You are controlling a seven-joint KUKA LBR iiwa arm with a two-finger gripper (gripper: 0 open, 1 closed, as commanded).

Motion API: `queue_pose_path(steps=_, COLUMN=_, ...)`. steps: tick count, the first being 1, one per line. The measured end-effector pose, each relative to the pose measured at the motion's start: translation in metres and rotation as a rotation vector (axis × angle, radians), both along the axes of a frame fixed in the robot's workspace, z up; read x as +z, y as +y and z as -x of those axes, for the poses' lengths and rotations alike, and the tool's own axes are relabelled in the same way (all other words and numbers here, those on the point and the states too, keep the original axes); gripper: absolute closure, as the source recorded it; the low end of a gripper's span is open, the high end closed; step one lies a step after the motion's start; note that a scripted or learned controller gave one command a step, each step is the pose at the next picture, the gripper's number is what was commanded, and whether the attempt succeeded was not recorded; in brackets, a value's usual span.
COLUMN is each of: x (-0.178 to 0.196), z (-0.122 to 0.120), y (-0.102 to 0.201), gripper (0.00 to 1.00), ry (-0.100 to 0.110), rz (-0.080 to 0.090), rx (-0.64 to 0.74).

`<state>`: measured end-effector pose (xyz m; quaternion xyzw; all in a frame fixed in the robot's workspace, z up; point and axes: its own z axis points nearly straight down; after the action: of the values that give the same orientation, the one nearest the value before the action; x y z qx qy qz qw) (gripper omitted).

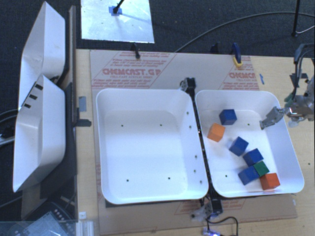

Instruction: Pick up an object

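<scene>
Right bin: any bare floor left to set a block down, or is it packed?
Right bin: bare floor at its near-left corner, below the orange block, and a strip along the far wall. Crowded toward the near-right corner, where blue, green and orange blocks bunch.

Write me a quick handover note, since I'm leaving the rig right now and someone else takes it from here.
Gripper: at the right bin's far right rim, above the blocks; nothing visible between its fingers, open or shut unclear.
Right bin contents: four blue blocks, an orange block near the divider, a green block, and a second orange block in the near right corner.
Left bin: no blocks visible in it.
Done: nothing picked yet.
Left: pick up one block.
</scene>
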<state>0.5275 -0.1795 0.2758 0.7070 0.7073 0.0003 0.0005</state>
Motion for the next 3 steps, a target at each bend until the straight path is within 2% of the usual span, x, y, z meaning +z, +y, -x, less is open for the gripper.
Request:
queue_pose_path(steps=1, x=-0.153, z=-0.033, y=0.034, gripper=0.00, ry=0.012, rz=-0.003, rx=0.002)
queue_pose_path(steps=2, x=-0.173, z=-0.075, y=0.051, gripper=0.00, ry=-0.010, rz=0.001, rx=-0.001)
queue_pose_path(steps=3, x=-0.184, z=-0.113, y=0.060, gripper=0.00, ry=0.000, rz=0.000, rx=-0.002)
